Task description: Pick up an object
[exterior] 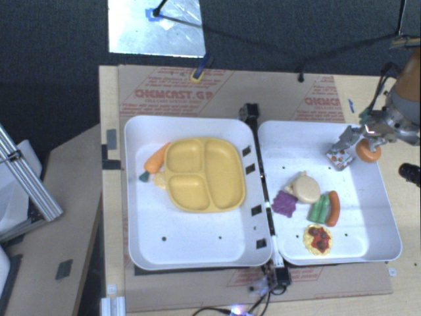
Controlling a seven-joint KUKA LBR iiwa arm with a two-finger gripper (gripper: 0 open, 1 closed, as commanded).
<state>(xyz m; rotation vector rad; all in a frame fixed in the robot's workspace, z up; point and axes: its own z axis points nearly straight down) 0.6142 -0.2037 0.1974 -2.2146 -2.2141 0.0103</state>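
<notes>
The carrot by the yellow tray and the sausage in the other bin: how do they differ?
The carrot is orange with a green tip; the sausage is reddish-orange all along. The carrot lies slanted in the left bin, against the edge of the yellow tray; the sausage lies nearly upright in the right bin, beside a green piece. Both are small, elongated toy foods.

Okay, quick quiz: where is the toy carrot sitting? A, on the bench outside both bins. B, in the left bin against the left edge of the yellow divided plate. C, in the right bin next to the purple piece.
B: the carrot lies in the left bin, touching the left edge of the yellow plate.
</notes>
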